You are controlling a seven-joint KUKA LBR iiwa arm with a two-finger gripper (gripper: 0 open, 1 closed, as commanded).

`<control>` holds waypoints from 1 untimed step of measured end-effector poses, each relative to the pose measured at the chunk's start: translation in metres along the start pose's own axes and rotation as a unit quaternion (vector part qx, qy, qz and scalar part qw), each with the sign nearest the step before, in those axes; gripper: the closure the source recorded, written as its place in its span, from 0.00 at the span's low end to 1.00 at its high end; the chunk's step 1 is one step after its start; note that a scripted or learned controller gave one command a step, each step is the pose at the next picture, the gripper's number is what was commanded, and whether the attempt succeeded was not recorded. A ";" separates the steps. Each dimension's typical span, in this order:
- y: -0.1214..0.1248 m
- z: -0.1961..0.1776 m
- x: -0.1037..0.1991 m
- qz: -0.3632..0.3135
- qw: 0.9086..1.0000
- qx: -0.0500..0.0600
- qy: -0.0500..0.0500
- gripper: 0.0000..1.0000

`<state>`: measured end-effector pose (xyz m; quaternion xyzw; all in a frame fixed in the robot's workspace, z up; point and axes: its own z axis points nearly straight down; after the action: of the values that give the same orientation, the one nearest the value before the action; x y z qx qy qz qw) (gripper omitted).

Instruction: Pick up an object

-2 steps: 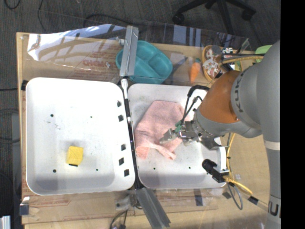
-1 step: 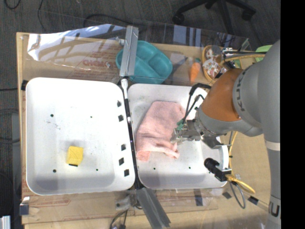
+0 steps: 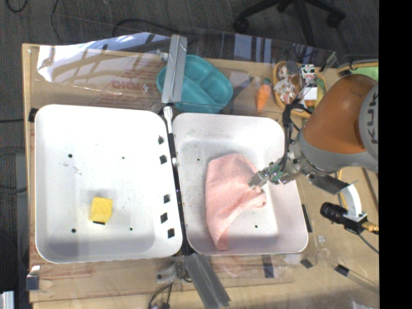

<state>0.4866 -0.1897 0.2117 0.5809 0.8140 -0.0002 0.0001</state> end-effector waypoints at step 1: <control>0.059 -0.058 0.007 0.047 0.999 0.001 0.000 1.00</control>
<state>0.5404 -0.1642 0.2696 0.6186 0.7857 -0.0009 -0.0007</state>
